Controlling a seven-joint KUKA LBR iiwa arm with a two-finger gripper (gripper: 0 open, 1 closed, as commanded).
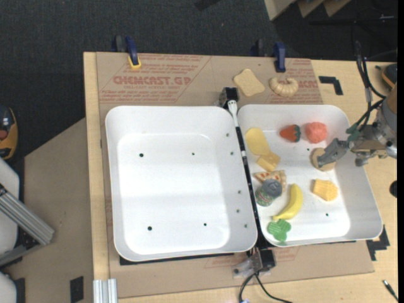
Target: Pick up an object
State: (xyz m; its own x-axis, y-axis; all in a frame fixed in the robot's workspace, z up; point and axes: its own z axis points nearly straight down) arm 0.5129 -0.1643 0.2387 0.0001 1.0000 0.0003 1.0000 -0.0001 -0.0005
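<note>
The left bin (170, 182) offers a wide open floor. The right bin (353, 223) is crowded along its left side: yellow slice (257, 141), cheese wedge (268, 163), banana (290, 202) and green piece (278, 230) lie close together. The strawberry (290, 132) and pink ball (316, 131) block the top. Bare floor lies at lower right, past the orange wedge (324, 190).

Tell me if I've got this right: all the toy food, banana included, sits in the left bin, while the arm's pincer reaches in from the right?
Not quite. The camera view shows the toy food, including the banana, lying in the right bin, not the left bin. The rest holds: the pincer does reach in from the right.
</note>
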